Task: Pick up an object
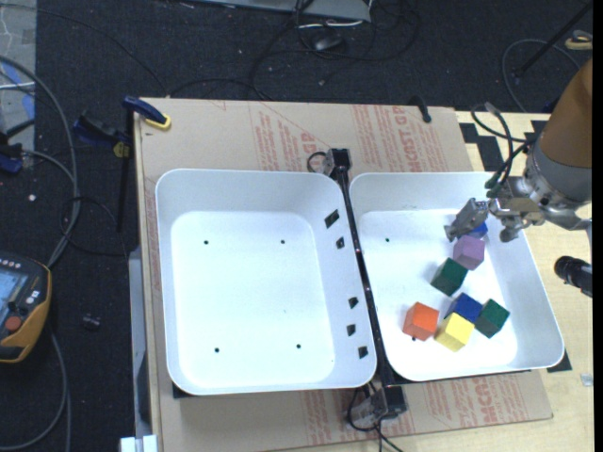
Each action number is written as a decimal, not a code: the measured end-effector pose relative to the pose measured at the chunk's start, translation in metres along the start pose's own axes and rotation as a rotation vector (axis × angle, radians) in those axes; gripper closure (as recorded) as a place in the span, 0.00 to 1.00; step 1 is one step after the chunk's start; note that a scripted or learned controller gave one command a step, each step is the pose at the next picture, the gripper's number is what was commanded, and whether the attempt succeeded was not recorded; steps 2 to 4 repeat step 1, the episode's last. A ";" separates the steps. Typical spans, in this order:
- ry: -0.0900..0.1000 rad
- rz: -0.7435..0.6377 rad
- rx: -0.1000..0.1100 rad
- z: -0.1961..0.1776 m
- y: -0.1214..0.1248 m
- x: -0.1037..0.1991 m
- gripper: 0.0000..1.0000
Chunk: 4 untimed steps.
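Nearest the camera, the table (pixel 283 412) carries two white bins. On the left sits the left bin (pixel 188 196); beside it, the right bin (pixel 537 347) holds an orange block (pixel 421 320), a yellow block (pixel 458 330), a blue block (pixel 467 306), two green blocks (pixel 449 275) (pixel 492 317) and a purple block (pixel 468 250). Just above the purple block hangs the gripper (pixel 492 217); whether it is released or clenched cannot be told.

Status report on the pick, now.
Gripper low in right bin, above purple block. Nothing seen held. Green block close beside purple.
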State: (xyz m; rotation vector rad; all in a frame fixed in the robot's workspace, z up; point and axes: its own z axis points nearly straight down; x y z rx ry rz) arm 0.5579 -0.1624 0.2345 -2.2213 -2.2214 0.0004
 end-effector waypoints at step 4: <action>0.001 0.003 0.007 0.097 -0.053 -0.023 0.00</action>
